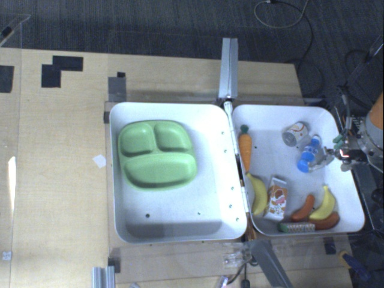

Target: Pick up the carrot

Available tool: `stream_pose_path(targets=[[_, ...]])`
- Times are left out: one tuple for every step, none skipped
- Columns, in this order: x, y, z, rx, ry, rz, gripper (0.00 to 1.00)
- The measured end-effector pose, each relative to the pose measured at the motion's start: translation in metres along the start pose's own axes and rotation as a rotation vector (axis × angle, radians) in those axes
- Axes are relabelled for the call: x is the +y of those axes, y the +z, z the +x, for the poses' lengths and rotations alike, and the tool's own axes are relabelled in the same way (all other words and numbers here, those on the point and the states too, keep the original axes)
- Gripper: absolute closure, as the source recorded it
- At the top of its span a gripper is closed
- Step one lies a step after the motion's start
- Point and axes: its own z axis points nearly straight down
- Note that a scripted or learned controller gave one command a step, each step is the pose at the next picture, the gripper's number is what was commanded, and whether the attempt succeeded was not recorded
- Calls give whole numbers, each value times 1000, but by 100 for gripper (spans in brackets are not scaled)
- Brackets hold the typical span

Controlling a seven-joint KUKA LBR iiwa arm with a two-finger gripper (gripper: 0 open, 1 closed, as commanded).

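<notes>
The gripper point(333, 153) sits at the right edge of the right bin point(354, 191), its small dark and metallic parts crowded over the rim; the view is too coarse there to tell how far its fingers are parted, and nothing can be made out between them. The arm point(373, 125) comes in low from the right, only its wrist end and a patch of the orange band in sight, reaching roughly level across the bin's right wall.

Just beside the gripper, toward the bin's middle, lies a blue bottle point(308, 156), possibly touching the gripper's tip. Above and left of it is a small silver can point(294, 134) on its side.

The carrot point(245, 149) lies well apart from the gripper, against the left wall of the right bin, lengthwise with its green top pointing to the far side. Below it is a yellow banana point(258, 194), then a small juice carton point(276, 200). Along the bin's near edge lie a red sausage point(303, 207), a second banana point(326, 204) and a dark reddish-brown item point(324, 222).

The left bin point(174, 233) holds a green divided plate point(158, 153).
</notes>
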Motion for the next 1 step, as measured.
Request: stream_pose_path(targets=[[-22, 112, -20, -1, 88, -3, 0]])
